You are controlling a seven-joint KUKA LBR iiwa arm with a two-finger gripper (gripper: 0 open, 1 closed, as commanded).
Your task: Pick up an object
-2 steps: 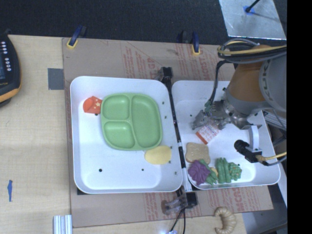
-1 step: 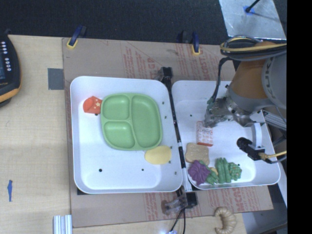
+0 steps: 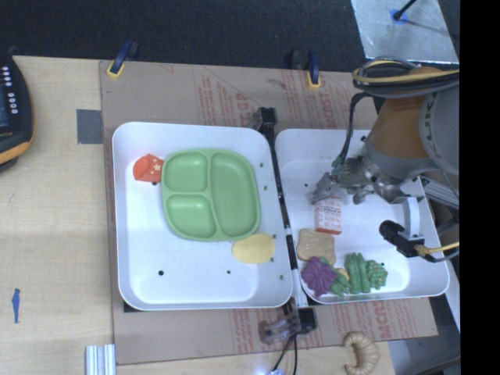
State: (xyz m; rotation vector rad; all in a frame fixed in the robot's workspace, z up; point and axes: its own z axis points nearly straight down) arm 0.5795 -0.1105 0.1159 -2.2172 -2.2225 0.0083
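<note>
My gripper (image 3: 341, 194) hangs over the back half of the right bin (image 3: 301, 151), its fingers spread open with nothing between them. Just below it in the view, a small white bottle with a red label (image 3: 329, 216) lies on the bin floor, its top close to the left fingertip (image 3: 322, 189). Toward the front of that bin sit a slice of toast (image 3: 316, 245), a purple bunch of grapes (image 3: 318, 274) and a green vegetable (image 3: 363, 273).
The left bin (image 3: 141, 283) holds a green divided plate (image 3: 211, 194), a red piece with a star (image 3: 147, 168) and a yellow piece (image 3: 253, 248). A tan curled toy (image 3: 361, 351) lies on the bench in front of the bins. A black and orange handset (image 3: 12, 108) rests at the far left.
</note>
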